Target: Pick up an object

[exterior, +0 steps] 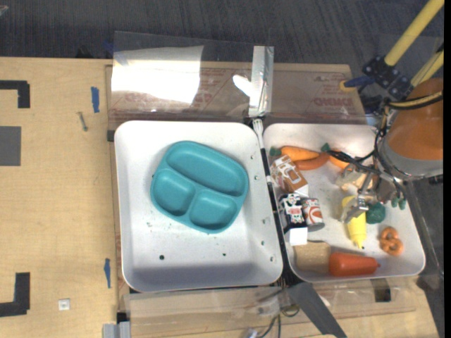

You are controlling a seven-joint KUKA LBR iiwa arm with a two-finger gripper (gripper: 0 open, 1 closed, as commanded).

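Down in the right bin (416, 259), the gripper (363, 192) hovers just above the yellow corn cob (357, 229) (its grip impossible to make out); a teal tray (200, 185) fills the left bin (134, 210).

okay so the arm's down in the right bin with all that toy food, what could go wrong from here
1. Crowding: the gripper sits among a yellow piece, a green piece and a pretzel, so it may pinch two things or knock one aside.
2. Small, rounded items like the carrot could slip out on lifting.
3. Cables trail across the right bin and might snag items.
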